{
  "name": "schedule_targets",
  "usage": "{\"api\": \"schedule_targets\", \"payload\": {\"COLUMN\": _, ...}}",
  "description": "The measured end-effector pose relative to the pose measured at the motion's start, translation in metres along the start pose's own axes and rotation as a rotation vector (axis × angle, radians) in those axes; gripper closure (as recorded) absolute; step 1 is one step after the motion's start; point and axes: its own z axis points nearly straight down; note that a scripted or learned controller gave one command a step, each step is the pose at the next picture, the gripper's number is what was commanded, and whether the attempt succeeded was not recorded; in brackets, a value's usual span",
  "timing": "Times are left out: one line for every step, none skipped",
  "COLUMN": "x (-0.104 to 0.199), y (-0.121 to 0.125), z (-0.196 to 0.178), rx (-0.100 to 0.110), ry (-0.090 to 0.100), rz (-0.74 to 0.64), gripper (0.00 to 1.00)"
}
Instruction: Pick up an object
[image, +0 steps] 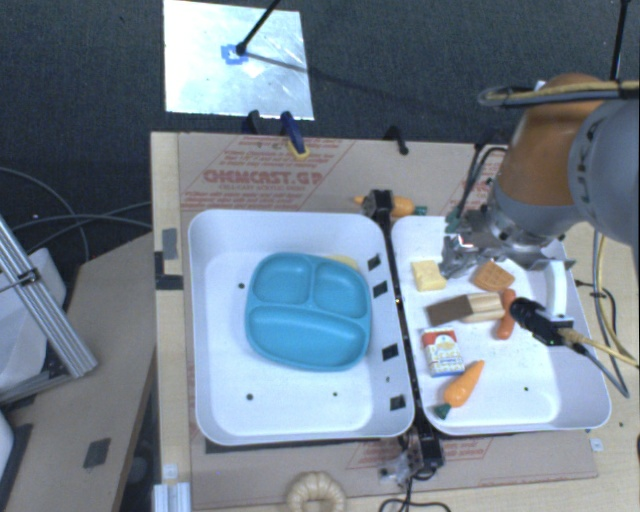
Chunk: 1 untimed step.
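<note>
Your arm (560, 150) reaches in over the right bin (575, 400), its claw (458, 255) hanging low at the bin's far end; whether that claw is open, closed or gripping anything, you cannot tell from here. Just left of the claw and slightly nearer you lies a pale yellow block (428, 275). Just to its right sits an orange cracker-like piece (492, 275). Nearer you than the claw rests a brown-and-tan block (465, 309), with a red sausage-shaped piece (506, 315) at its right end. Further toward you lie a small red-and-white packet (442, 352) and a toy carrot (462, 385). Well to the claw's left, a blue divided plate (308, 310) sits in the left bin (215, 400).
</note>
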Motion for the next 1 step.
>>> {"api": "schedule_targets", "payload": {"x": 0.0086, "y": -0.0006, "z": -0.0097, "rx": -0.001, "ry": 0.001, "rz": -0.005, "gripper": 1.0}}
